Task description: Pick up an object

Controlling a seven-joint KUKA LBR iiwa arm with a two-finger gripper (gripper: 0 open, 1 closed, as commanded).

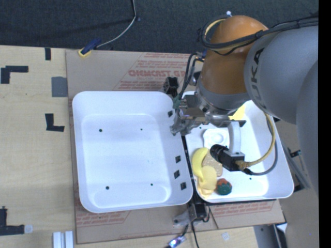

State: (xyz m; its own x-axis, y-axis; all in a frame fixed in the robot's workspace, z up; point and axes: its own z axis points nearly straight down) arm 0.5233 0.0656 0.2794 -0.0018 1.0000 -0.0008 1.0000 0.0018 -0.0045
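Both bins look like smooth, faintly glossy white plastic: the left bin [124,149] and the right bin [264,180]. They sit on a matt brown cardboard sheet [150,71] with red print. The arm [289,71] has a smooth grey shell and a shiny orange band [230,40]. Across the top of the frame lies dark, rough-looking fabric [62,9]. The yellow object [204,172] looks smooth, like plastic.

**Object counts**

Two white bins: left bin [124,149], right bin [269,182]. One arm [243,61]. In the right bin: one yellow banana-shaped toy [198,161], one pale yellow item [208,179], one small green-and-red ball-like thing [223,187]. One cardboard sheet [145,71] under the bins. One table [31,154].
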